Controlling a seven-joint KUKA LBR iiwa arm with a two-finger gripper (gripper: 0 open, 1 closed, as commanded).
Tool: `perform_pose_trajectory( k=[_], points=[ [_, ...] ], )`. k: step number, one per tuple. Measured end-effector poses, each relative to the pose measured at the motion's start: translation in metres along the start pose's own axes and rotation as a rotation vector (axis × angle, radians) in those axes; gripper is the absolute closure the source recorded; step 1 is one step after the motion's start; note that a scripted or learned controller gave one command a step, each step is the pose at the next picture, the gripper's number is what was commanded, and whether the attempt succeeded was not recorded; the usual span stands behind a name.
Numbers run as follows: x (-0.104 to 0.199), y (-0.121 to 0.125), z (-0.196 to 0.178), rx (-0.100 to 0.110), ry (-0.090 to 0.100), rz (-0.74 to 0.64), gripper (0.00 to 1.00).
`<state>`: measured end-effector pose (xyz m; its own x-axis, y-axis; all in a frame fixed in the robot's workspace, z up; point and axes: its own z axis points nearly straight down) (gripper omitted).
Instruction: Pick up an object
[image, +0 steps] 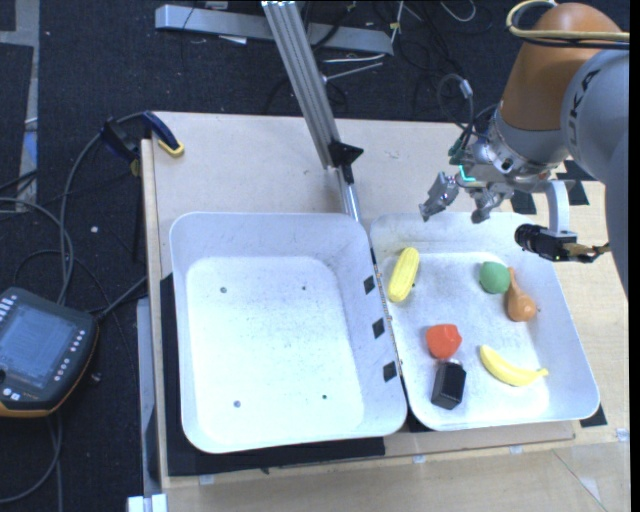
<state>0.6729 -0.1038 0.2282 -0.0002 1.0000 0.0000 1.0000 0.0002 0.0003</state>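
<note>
From my seat, the arm (570, 80) runs off the top and right edges, so I see nothing of it past the orange band. The pendant (40, 350) at the left is clipped by the frame edge, and its screen is too small for me to read. The pole (315, 100) leaves the picture at the top. The right bin (580, 350) hides its near-left corner behind the left bin (270, 330) rim, where the two overlap. The black block (448, 385) is too dark to show any detail. The green thing (494, 277) covers the tip of the orange one (519, 300) beside it.
</note>
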Motion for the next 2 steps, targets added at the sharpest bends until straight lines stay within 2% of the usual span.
perform_pose_trajectory(
  k=[1,2],
  points=[
    [0.0,0.0,0.0,0.0,0.0,0.0,0.0],
    [0.002,-0.003,0.043,0.004,0.0,0.0,0.0]
  ],
)
